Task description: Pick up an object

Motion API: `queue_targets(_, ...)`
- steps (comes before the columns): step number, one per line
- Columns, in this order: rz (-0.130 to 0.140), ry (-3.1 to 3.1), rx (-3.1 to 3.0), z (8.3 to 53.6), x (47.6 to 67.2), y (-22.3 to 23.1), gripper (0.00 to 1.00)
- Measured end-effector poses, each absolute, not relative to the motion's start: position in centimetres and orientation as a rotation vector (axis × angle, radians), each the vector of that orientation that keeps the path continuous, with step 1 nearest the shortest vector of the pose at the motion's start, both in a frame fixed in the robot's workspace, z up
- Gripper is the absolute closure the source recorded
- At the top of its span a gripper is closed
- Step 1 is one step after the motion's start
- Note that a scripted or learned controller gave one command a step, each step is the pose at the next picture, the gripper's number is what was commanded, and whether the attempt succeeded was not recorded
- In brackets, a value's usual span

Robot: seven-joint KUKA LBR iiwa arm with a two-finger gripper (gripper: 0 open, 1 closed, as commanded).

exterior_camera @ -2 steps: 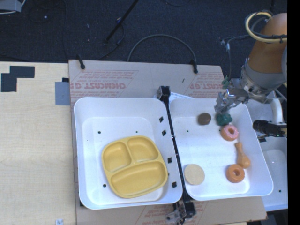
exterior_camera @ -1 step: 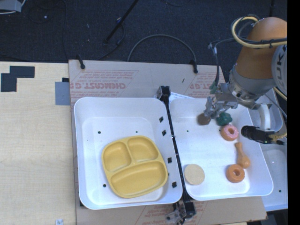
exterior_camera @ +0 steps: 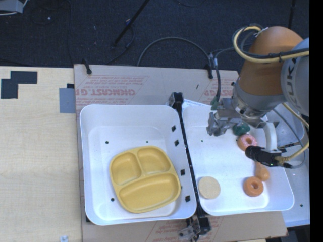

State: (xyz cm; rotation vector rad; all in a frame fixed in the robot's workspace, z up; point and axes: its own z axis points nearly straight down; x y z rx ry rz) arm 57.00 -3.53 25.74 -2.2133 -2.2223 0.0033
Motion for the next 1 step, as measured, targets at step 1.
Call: queue_targets(1, 0.005, -2.222, -2.212, 24.99, 53.9, 1.57, 1.0)
